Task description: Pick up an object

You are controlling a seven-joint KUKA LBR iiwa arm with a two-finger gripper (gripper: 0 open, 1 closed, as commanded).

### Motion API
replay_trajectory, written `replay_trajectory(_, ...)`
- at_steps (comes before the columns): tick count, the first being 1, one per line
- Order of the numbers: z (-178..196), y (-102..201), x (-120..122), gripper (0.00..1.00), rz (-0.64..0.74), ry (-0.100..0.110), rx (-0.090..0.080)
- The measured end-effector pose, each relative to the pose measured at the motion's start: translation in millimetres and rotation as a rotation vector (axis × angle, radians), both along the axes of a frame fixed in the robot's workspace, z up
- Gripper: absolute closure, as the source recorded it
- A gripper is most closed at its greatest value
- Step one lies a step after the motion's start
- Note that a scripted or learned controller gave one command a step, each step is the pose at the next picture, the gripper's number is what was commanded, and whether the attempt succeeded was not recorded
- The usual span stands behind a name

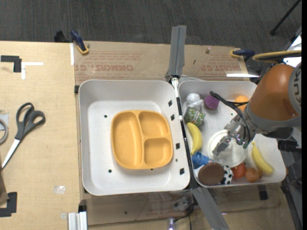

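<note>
- Nearest my vantage, a brown round disc-shaped object (pixel 210 173) lies at the front edge of the right shallow white bin (pixel 273 180), touching a black-and-white ball-like item (pixel 228 176).
- I note a red round piece (pixel 239 170) and an orange round piece (pixel 252 175) just beside them, and a yellow plastic banana (pixel 261 159) along the right wall.
- I see the two-finger gripper (pixel 224 144) low in the right bin over a clear round container (pixel 229 148); I cannot tell whether the jaws are apart or together, and nothing shows between them.
- I record a second yellow plastic banana (pixel 194 137) by the divider, with a green speckled lump (pixel 194 115), a white object (pixel 193 99) and a purple object (pixel 211 102) toward the back.
- I observe the left shallow white bin (pixel 93 143) holding an orange three-compartment plastic tray (pixel 142 139), lying flat at its centre.
- I find the light wooden bench (pixel 38 109) carrying grey-handled scissors (pixel 21 126) well left of the bins, with flattened brown cardboard (pixel 124 61) beneath them.
- I note dark grey carpet (pixel 120 8) behind the bench.
</note>
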State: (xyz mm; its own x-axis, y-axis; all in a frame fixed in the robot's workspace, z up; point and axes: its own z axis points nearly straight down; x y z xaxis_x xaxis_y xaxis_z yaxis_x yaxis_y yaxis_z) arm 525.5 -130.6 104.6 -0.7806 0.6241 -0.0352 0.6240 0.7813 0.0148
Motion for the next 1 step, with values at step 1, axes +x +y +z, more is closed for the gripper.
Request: replay_trajectory(1, 38.8, -8.1, 103.1, 0.00, -0.113, 0.032, 0.010)
